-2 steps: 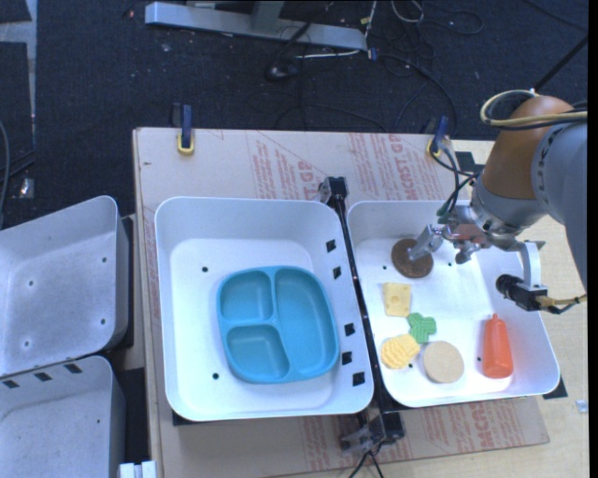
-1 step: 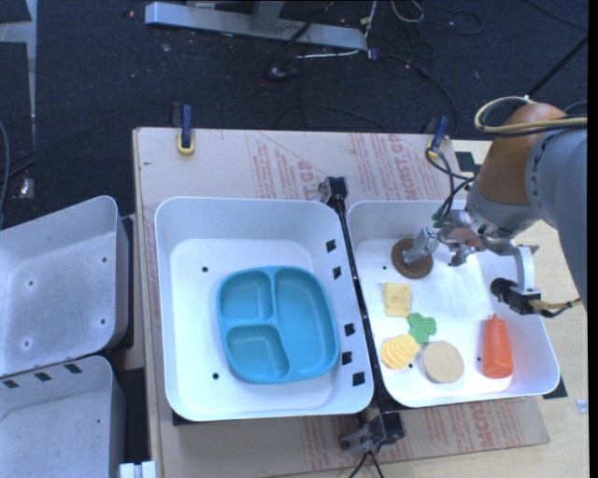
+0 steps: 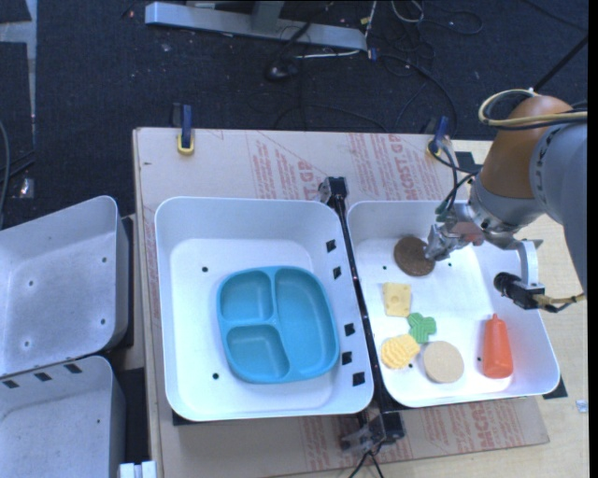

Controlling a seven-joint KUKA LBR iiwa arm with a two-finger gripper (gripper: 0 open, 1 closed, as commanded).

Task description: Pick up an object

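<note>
gripper (image 3: 439, 245) at brown disc (image 3: 412, 255) (touching its edge), right bin (image 3: 537, 359), blue tray (image 3: 277, 323) left

A robotics laboratory is indicated by a plywood bench (image 3: 243, 159) on which two shallow white bins (image 3: 177, 280) are set side by side and fastened with clamps (image 3: 186, 131), over dark carpet strewn with black cables (image 3: 411, 75). A grey industrial arm with an orange band (image 3: 523, 159) is seen reaching over the right-hand bin, where toy food pieces (image 3: 411, 341) are laid out. Spare white trays (image 3: 56, 271) are stacked to the left, and a metal rail (image 3: 252, 26) is seen on the floor behind.
</note>
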